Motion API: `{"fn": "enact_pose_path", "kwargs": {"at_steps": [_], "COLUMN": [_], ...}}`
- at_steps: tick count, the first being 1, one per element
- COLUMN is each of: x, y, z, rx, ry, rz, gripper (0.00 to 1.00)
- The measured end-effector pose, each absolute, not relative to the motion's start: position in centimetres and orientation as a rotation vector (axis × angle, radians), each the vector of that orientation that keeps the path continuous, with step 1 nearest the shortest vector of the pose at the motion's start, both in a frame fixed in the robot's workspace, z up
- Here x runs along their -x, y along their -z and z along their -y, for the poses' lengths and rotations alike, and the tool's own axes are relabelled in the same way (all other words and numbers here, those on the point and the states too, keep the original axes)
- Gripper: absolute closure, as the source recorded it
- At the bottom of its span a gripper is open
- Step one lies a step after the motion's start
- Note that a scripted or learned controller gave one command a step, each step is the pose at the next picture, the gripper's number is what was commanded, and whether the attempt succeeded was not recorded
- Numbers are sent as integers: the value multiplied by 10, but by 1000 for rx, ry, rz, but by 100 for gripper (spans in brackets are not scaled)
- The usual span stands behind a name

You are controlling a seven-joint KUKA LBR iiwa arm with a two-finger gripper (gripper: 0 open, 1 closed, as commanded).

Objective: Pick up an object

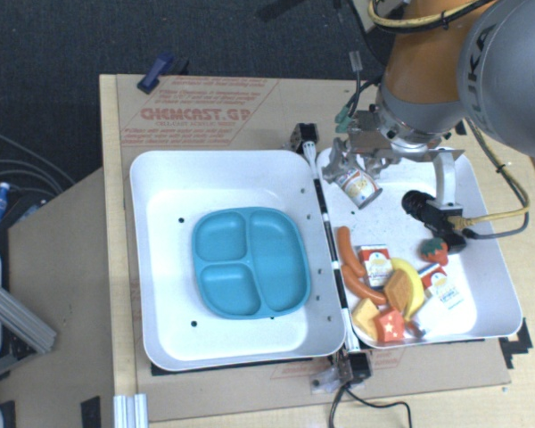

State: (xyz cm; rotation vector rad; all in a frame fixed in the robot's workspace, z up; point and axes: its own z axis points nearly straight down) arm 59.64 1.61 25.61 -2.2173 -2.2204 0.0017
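**Gripper down over the can at the far end of the right bin**

Your arm [446,52] reached in from the far right, and the gripper [352,166] hung low over the far left corner of the right bin [486,239], close to the divider between the two bins. Right under it sat the can [359,186], a small pale one with a printed label, tilted and touching the gripper's tip. Was the grip wide, narrow or clamped on the can? You could not tell from this angle, and neither could I; the wrist hid it.

The other pieces were crowded at the near end of that bin. A sausage [349,261] lay along the left wall, and a carton [375,263] with a red label lay just beside it. A banana [408,288] lay to the right of the carton, touching it. Nearer, a cheese wedge [366,315] and a red box [390,326] sat together against the near rim. A white packet [444,291] lay right of the banana. A strawberry [434,251] sat just far of that packet.

In the left bin [160,230] a blue divided plate [250,261] lay flat in the middle, well apart from the gripper.
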Motion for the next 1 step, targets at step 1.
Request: {"fn": "enact_pose_path", "kwargs": {"at_steps": [1], "x": [-591], "y": [-262], "z": [-37], "rx": [2218], "ry": [-1], "rz": [2222], "gripper": [100]}}
